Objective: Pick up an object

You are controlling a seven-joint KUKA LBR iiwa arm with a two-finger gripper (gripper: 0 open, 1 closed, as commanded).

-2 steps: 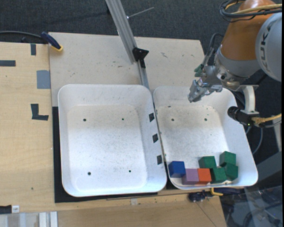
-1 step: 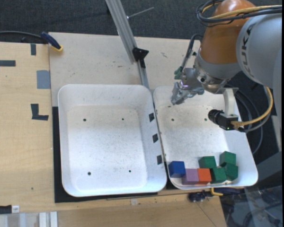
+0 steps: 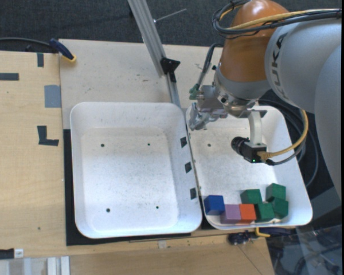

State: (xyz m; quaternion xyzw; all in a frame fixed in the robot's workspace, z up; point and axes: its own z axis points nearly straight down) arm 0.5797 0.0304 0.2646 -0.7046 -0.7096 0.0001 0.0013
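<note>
Small blocks lie clustered along the near edge of the right bin (image 3: 292,148): a blue block (image 3: 214,204), a purple block (image 3: 233,212), an orange block (image 3: 247,212) and several green blocks (image 3: 269,202). My gripper (image 3: 199,119) hangs under the orange-banded wrist over the far left corner of that bin, close to the wall shared with the left bin. It is well apart from the blocks, which sit toward the camera from it. Nothing shows beneath the gripper.
The left bin (image 3: 80,125) stands beside the right one, sharing a raised rim (image 3: 188,153). A slanted metal pole (image 3: 152,33) runs from the top down to the bins' far edge. A black cable with a connector (image 3: 249,149) hangs over the right bin.
</note>
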